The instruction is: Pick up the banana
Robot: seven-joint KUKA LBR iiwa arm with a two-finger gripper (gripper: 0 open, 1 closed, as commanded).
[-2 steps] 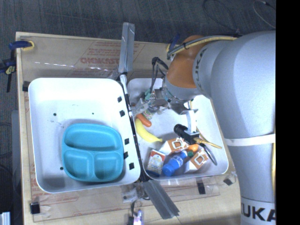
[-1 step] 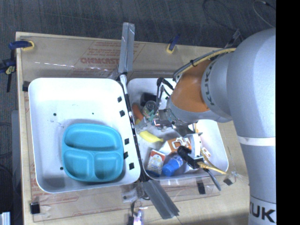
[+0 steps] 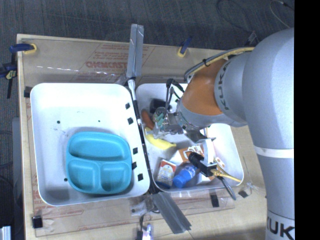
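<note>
- Camera view: grey arm with orange band reaches in from the right over the right bin.
- Claw low in that bin's upper-left part; whether it is spread or pressed together, cannot tell.
- Banana lies just below the claw, yellow, partly hidden; contact unclear.
- Blue bottle and small packet further below the claw.
- Left of the claw, across the divider: left bin with turquoise divided tray.
- Both bins sit on the desk.
</note>
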